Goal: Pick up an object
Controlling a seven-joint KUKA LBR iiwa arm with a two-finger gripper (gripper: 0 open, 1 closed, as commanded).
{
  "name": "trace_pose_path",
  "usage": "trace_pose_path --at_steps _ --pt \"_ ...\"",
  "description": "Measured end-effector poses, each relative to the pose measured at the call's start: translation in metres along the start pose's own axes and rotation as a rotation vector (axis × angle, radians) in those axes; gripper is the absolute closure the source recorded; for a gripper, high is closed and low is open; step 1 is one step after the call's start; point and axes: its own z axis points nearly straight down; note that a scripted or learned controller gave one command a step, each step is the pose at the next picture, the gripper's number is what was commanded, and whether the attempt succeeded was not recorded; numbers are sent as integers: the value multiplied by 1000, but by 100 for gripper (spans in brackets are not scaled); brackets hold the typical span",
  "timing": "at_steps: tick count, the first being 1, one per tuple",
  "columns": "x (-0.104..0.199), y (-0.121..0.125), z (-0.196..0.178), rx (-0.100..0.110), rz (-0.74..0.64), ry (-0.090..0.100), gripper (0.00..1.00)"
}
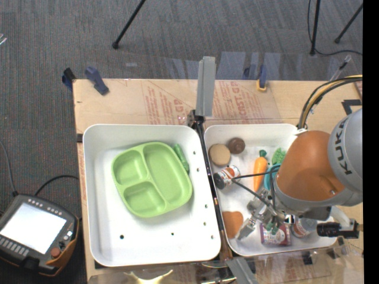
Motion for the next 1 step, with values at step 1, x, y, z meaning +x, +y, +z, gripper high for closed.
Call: trace_pose_path --at_steps 1 --pt "-53 31 -1 -2 96 -4 0"
